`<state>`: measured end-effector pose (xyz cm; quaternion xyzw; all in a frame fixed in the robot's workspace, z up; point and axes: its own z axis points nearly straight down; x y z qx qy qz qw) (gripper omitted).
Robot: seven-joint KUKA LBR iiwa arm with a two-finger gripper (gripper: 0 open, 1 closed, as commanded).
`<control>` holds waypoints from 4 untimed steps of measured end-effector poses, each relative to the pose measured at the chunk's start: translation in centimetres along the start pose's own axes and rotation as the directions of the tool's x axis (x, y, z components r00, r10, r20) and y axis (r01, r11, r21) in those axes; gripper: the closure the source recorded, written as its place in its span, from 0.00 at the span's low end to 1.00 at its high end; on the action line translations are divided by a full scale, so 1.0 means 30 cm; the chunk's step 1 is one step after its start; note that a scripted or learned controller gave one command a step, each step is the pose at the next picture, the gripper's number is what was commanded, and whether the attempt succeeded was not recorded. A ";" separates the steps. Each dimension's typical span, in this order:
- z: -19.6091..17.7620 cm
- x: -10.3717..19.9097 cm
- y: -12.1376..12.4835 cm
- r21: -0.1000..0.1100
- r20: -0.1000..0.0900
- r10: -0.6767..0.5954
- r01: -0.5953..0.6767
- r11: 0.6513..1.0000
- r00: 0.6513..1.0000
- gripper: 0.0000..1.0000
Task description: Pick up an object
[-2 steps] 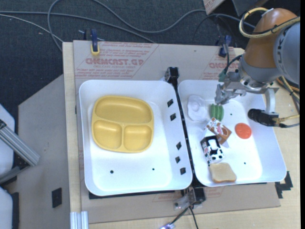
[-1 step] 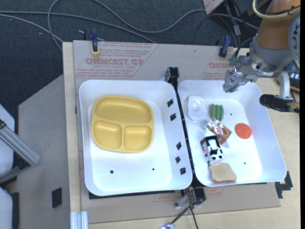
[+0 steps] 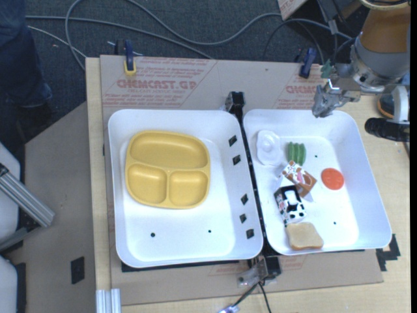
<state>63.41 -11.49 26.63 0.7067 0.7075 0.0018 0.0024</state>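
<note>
My gripper (image 3: 324, 107) hangs over the far rim of the right bin (image 3: 365, 175), above and right of the objects. Nothing shows between its fingers. In the right bin lie a white cup-like piece (image 3: 267, 145), a green vegetable (image 3: 296, 152), a red-and-white wrapped item (image 3: 298, 177), a flat red-orange disc (image 3: 333, 178), a black-and-white cow toy (image 3: 290, 205) and a tan bread slice (image 3: 305, 236).
The left bin (image 3: 130, 233) holds a yellow three-compartment plate (image 3: 168, 169). Black clamps (image 3: 234, 100) join the bins along the middle divider. Blue clips (image 3: 129, 54) pin the cardboard base. Cables run behind the bench at the top.
</note>
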 end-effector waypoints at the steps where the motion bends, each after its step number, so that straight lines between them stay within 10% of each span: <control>1: -0.012 0.169 -0.070 0.008 -0.003 -0.004 0.004 1.000 1.000 1.00; 4: 0.037 0.691 -0.257 0.011 -0.003 -0.004 0.004 1.000 1.000 1.00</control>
